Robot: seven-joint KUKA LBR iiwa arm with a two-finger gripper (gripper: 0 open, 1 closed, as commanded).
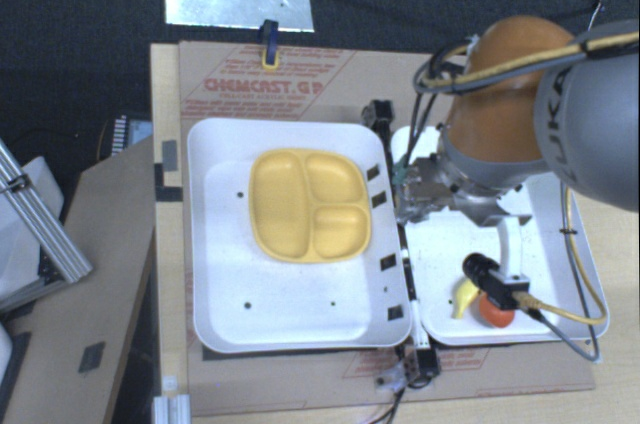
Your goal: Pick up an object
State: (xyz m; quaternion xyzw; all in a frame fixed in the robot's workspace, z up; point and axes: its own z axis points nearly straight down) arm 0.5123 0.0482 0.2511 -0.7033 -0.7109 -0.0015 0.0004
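Two white bins sit side by side on the bench (166, 92). In the left bin (215, 312) you see a yellow divided plate (308, 204) lying flat near the middle. At the wall between the bins the tool (408, 192) is a blurred dark mass, and you cannot tell whether it is apart or together. In the right bin (435, 257) a small yellow piece (462, 299) and an orange-red piece (493, 314) lie close together by the near edge, both partly covered. The arm (520, 92) bends in from the right, with its orange band above that bin.
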